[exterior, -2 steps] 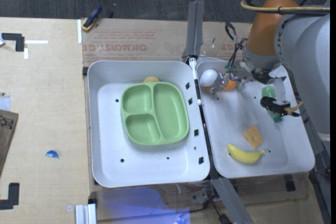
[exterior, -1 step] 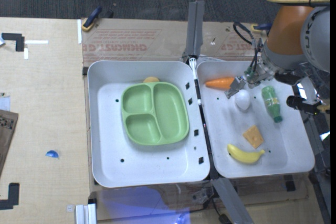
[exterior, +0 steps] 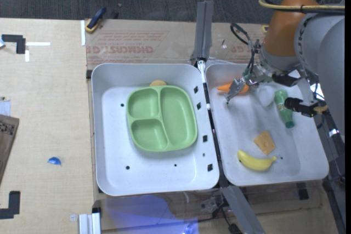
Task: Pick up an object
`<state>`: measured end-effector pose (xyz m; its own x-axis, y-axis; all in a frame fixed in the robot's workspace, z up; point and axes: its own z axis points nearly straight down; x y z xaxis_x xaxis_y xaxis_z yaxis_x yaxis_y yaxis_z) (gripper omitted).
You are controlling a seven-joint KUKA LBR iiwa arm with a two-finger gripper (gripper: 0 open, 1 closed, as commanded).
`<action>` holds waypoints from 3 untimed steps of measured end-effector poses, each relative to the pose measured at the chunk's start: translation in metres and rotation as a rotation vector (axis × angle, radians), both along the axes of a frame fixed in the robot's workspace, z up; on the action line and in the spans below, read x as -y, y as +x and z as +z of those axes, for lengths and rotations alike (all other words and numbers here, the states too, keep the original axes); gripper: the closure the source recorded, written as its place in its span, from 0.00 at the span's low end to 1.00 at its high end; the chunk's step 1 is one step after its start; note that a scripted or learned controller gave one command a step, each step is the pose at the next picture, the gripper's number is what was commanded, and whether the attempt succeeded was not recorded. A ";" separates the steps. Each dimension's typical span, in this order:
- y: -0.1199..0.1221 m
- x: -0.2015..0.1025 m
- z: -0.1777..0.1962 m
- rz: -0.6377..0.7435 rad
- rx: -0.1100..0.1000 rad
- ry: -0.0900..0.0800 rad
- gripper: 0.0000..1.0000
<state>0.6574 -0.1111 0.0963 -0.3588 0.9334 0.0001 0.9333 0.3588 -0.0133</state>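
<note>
Bench w/ two white bins side by side, arm over the right bin's (exterior: 307, 170) far end.
Gripper (exterior: 237, 89) sits low at the far left corner of that bin, fingers close together right at an orange carrot-like piece (exterior: 224, 86); can't tell if it's actually pinched. Same bin: green bottle (exterior: 283, 107) near the arm, tan cracker-like square (exterior: 265, 143), banana (exterior: 256, 161) at the near side. Left bin (exterior: 109, 134) has a green divided plate (exterior: 162, 117), w/ a small yellow thing (exterior: 158, 84) just behind it.

Even bright overhead light, soft shadows, sharp
</note>
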 end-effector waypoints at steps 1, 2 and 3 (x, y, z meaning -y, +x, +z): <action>0.002 0.004 0.008 0.000 0.008 -0.009 1.00; 0.000 -0.010 -0.007 0.069 0.005 0.004 1.00; 0.001 -0.051 0.092 -0.411 0.009 -0.001 1.00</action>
<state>0.6584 -0.0597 0.1886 0.0440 0.9990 -0.0025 0.9990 -0.0440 -0.0045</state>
